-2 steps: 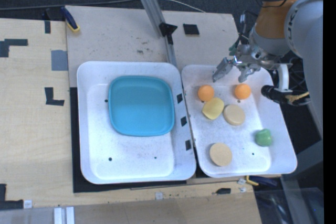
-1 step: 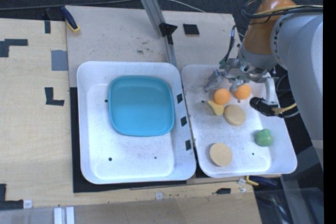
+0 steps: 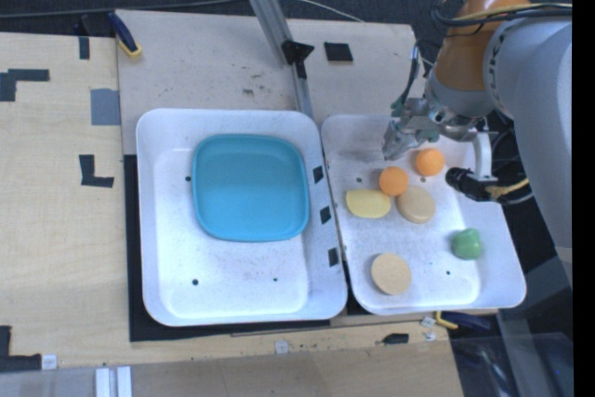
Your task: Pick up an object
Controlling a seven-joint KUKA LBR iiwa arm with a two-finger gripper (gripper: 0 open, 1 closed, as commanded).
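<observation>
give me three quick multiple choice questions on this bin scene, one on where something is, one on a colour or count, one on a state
1. Where does the blue plate lie?
A. in the left bin
B. in the right bin
C. on the bare bench

2. How many orange balls lie in the right bin?
A. one
B. two
C. four

3. Where does the gripper stand?
A. low over the far end of the right bin, close to the orange balls
B. over the blue plate
C. parked outside both bins

Answers:
1. A, the plate sits inside the left bin's walls.
2. B, two orange balls lie near each other, beside a yellow piece, two tan pieces and a green one.
3. A, it hangs just above and left of the balls.
</observation>
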